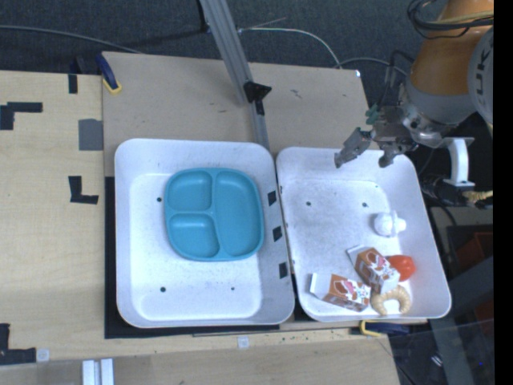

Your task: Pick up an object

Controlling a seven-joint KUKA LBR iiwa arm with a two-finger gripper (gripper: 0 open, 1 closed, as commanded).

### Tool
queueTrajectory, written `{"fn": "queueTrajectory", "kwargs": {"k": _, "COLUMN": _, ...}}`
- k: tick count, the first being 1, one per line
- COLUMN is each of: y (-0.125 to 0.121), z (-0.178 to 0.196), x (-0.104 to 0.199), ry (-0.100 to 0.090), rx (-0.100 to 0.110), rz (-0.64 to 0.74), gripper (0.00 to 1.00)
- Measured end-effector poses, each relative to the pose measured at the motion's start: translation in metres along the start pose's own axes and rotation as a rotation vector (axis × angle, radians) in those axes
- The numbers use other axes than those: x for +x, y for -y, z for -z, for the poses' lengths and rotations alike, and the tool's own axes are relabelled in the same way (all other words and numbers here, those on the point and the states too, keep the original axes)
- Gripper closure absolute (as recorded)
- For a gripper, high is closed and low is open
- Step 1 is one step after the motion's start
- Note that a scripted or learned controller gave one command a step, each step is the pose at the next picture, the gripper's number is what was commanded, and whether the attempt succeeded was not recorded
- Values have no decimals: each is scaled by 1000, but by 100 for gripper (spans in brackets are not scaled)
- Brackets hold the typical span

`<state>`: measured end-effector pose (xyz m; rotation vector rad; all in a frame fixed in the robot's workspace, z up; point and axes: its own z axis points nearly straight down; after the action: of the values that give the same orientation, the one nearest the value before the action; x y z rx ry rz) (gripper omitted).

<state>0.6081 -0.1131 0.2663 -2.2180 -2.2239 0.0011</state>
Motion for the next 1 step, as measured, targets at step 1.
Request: {"fn": "queueTrajectory", "kwargs": {"k": 1, "y": 0, "z": 0, "x": 0, "ry": 0, "rx": 0, "rz": 0, "gripper": 0}}
